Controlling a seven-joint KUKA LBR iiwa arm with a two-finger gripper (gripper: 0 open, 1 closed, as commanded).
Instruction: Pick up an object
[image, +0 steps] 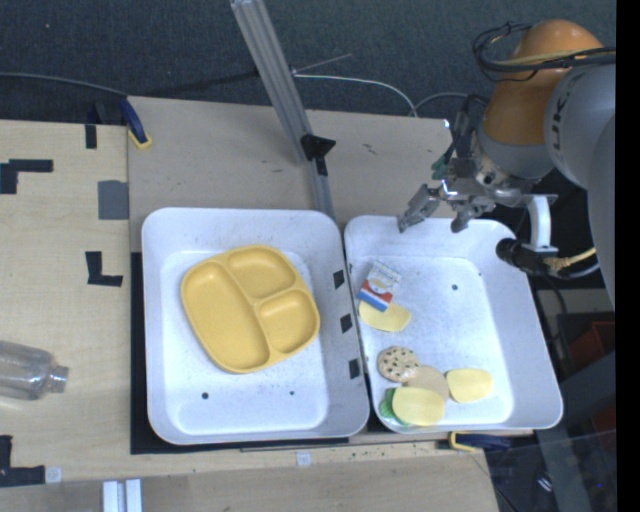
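Your tabletop carries two bins. The left bin holds only a yellow divided plate. The right bin holds the candidates to pick: a small packet on a yellow chip, then a cookie, a green-yellow piece and a yellow lump near its front edge. Your hand hangs above the right bin's far rim, fingers spread and holding nothing. I judge nothing is picked yet; descent and grasp remain.

Clear plastic bottle on bench, left edge
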